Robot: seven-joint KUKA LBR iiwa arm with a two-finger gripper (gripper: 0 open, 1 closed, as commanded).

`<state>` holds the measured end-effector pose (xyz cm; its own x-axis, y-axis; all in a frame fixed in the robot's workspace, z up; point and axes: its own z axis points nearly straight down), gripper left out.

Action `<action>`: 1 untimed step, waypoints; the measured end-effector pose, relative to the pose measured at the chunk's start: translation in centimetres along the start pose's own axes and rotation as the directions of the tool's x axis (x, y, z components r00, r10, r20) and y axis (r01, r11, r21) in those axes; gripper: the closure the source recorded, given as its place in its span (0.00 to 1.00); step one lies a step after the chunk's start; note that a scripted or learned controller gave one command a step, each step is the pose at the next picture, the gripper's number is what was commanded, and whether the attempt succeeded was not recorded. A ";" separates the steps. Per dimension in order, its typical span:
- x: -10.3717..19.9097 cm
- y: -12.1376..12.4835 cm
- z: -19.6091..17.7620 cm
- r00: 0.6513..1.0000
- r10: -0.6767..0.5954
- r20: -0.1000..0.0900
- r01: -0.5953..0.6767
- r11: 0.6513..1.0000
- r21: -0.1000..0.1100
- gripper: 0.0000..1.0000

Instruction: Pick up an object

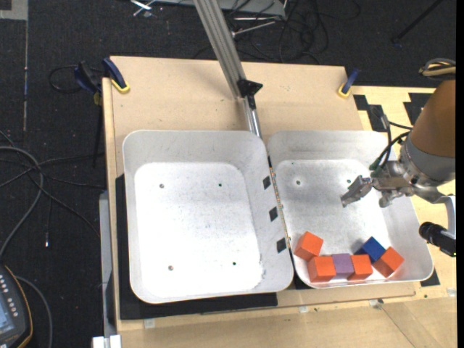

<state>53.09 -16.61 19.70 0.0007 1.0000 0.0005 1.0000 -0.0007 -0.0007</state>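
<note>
A light wooden tabletop [188,93] is carrying two shallow white bins side by side. The left bin [145,158] is sitting toward the left of the tabletop, its speckled floor showing a few small dark dots. A grey metal pole [221,38] is slanting down from the top of the view and ending near the seam between the two bins.

The right bin [304,151] is lying just beside the left one, their inner rims touching. Along its near edge a cluster of blocks is resting: an orange block [310,244] is standing tilted a little behind the row, another orange block [322,268] is sitting at the row's left end, a purple block [341,265] is touching it, a third orange block [361,266] is coming next, a blue block [373,248] is lying just behind, and a last orange block [389,261] is closing the row at the right.

The pincer [357,191] is hanging over the middle of the right bin, well apart from the blocks, with the grey arm and its orange band [438,122] reaching in from the right. How wide the pincer is standing cannot be told, and nothing is showing in its grasp.
</note>
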 end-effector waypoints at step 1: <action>-2.4 6.5 7.5 1.000 -0.004 0.002 0.004 1.000 0.001 0.00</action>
<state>59.58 -18.99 12.17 -0.0032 1.0000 -0.0013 1.0000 0.0032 -0.0022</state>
